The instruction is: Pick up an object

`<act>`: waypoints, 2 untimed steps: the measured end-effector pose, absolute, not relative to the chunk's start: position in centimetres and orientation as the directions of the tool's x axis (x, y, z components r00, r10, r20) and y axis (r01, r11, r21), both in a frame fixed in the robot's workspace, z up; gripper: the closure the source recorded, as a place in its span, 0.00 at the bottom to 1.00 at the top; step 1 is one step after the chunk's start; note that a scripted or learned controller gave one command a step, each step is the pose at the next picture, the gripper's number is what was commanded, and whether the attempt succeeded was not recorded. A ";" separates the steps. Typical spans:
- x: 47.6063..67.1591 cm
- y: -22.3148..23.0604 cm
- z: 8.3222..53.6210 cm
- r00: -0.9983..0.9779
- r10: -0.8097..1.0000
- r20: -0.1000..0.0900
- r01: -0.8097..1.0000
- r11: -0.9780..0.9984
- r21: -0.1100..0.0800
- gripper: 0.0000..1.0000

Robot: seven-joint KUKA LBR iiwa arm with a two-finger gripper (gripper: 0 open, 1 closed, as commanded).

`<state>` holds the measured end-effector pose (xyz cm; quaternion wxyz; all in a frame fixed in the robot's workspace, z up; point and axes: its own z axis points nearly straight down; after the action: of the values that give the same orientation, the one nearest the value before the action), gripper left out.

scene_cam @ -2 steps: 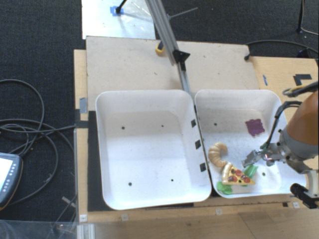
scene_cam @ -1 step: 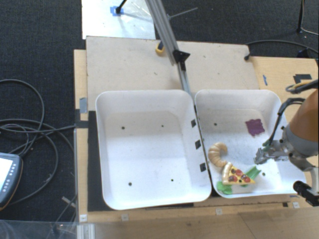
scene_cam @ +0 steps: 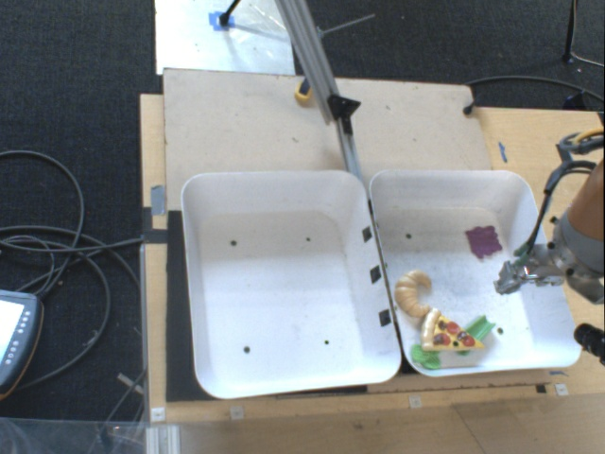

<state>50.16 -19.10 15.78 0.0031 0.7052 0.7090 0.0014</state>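
Purple scrap lies flat in the right bin, just up and left of our gripper, nearer than the croissant or pizza slice, and we can't tell how the claw is set.

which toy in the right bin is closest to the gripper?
The purple grape bunch, flat near the bin's middle, just left of the gripper. The croissant and pizza slice lie farther off toward the near-left corner.
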 end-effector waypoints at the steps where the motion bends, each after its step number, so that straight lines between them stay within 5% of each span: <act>1: 50.3 -18.5 20.3 -0.006 1.000 -0.002 1.000 0.006 0.007 1.00; 2: 50.0 -18.2 24.9 -0.007 1.000 -0.002 1.000 0.007 0.007 1.00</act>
<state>49.96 -18.25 24.87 0.0033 0.7047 0.7095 0.0016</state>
